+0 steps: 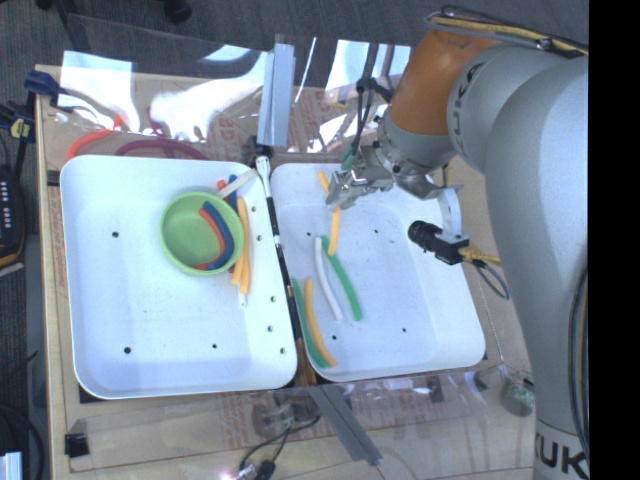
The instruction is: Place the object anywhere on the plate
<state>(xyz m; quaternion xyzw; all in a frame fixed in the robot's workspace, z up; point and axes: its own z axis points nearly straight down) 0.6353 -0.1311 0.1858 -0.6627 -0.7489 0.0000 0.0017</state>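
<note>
A green plate [188, 234] lies in the left bin [130, 308], with a blue stick [216, 226] and a red stick [203, 263] resting on it. An orange stick [241, 260] lies along the plate's right rim. My gripper [341, 188] hangs low over the far part of the right bin [430, 308]. Just below it lies an orange stick [334, 231], and a short orange piece [322, 179] sits at its left. I see nothing held in the gripper. Nearer the front lie a white stick [326, 278], a green stick [346, 290] and a yellow stick [310, 308].
A white stick [236, 181] pokes over the plate's far edge near the divider between the bins [278, 258]. A black fitting with an orange cable [440, 243] hangs off the wrist over the right bin. Clear plastic sheeting [200, 108] lies behind the bins.
</note>
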